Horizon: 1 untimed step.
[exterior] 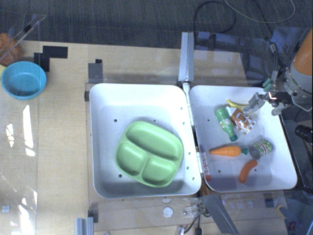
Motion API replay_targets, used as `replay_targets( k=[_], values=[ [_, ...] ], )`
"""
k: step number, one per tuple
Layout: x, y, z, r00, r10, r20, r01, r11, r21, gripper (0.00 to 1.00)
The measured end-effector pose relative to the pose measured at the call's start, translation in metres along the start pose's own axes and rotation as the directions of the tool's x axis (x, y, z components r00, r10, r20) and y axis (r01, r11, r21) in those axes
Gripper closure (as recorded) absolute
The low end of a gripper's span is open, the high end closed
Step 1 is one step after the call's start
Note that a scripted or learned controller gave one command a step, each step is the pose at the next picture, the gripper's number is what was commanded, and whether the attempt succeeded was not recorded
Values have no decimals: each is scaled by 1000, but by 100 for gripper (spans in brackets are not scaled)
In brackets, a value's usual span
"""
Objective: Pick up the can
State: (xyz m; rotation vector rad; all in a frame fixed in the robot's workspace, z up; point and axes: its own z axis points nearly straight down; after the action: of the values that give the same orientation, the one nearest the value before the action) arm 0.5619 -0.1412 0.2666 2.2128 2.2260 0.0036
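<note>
At the frame's right edge, my gripper (264, 101) hangs with fingers apart, holding nothing, over the right bin (288, 177); the can (261, 148) lies lower right.

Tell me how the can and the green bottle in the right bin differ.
The can is short and stubby; the green bottle is longer and slimmer with a narrowed neck. The can lies near the carrot's leafy end; the bottle lies farther up the bin, beside the small box. The can shows a grey end; the bottle is all green. Both lie on their sides in the right bin.
</note>
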Motion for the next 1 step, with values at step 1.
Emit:
replay_targets(
  k=[1],
  values=[
    [-2,86,93,991,-133,0,133,991,-1,0]
  ],
)
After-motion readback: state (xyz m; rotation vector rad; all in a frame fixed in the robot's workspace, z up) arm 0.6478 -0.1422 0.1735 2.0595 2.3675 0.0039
